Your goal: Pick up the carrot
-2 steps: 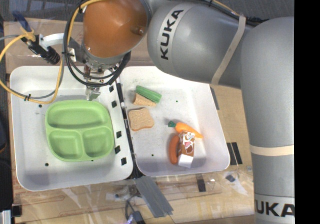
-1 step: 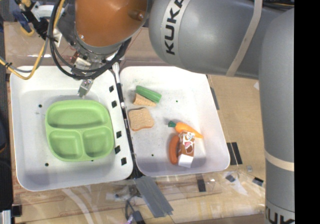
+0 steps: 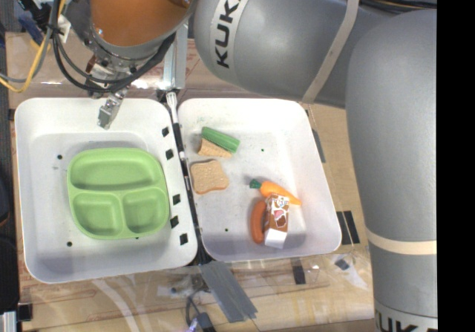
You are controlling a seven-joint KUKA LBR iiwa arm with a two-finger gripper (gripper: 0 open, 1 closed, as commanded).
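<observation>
Two white bins are set side by side on the bench. The carrot (image 3: 276, 190) is located in the right bin (image 3: 315, 167), toward its near right part. It is laid flat, with its green end pointed toward the divider between the bins. A small carton (image 3: 277, 220) is placed just nearer than the carrot and touches it. A sausage (image 3: 257, 220) is laid along the carton's divider side. A slice of bread (image 3: 209, 176) is positioned between the carrot and the divider. A green block (image 3: 220, 138) and a wedge of bread (image 3: 213, 149) are found beyond the slice, touching each other.

A green compartment plate (image 3: 116, 193) is seated in the left bin (image 3: 37, 174).

The gripper (image 3: 108, 112) is held over the far edge of the left bin, well apart from the carrot. Nothing is seen held by it. Whether it is spread or pressed together cannot be told from this view.
</observation>
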